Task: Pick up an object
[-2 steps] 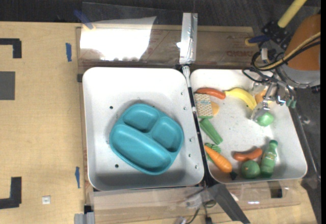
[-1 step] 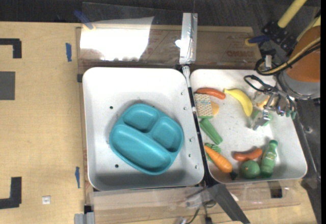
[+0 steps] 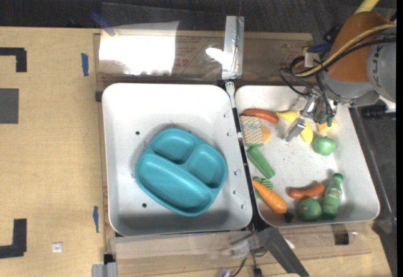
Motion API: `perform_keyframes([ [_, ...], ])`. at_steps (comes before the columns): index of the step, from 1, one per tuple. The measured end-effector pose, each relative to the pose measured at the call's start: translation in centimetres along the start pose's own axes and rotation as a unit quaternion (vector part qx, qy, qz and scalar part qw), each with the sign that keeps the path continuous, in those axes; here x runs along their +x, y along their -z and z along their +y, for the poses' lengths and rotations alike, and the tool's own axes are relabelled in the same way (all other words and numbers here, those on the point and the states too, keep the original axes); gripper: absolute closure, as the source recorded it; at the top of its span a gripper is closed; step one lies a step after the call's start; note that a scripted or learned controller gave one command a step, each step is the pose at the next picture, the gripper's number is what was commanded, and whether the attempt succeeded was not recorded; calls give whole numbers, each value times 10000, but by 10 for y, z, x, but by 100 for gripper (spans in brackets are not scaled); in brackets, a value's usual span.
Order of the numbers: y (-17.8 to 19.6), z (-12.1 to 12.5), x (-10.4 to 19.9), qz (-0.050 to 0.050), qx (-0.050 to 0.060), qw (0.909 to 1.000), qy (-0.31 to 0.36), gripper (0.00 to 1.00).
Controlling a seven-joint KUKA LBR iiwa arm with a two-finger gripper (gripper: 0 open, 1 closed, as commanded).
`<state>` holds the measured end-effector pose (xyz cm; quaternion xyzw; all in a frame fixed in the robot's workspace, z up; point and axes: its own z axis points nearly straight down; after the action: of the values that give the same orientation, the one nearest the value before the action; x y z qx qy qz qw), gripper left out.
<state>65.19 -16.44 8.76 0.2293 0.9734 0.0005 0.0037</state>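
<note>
My claw (image 3: 301, 119) hovers in the right bin (image 3: 368, 197), prongs apart, holding nothing — just over a yellow toy fruit (image 3: 305, 133) beside a green apple (image 3: 324, 145). It looks light, hard, slick plastic; I'd pinch across its middle.

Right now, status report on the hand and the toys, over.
Hand low in right bin, over yellow toy. Nothing visibly held. Green ball close beside.

On the bench before me, the left bin (image 3: 119, 162) bears a teal divided tray (image 3: 181, 170) near its middle, tilted askew, while a clear plastic sheet (image 3: 157, 49) lies past both bins' far edges, and blue tape bits (image 3: 84, 63) mark the bench's board.
</note>
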Motion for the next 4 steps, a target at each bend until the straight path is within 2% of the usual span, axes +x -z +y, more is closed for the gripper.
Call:
perform_keyframes([
  [1, 2, 51, 18, 48, 41, 10000, -75, 0],
  [2, 21, 9, 9, -8, 4, 9932, 1160, 0],
  [3, 1, 63, 25, 1, 22, 9939, 1099, 0],
  [4, 0, -1, 0, -19, 5, 9449, 3275, 0],
])
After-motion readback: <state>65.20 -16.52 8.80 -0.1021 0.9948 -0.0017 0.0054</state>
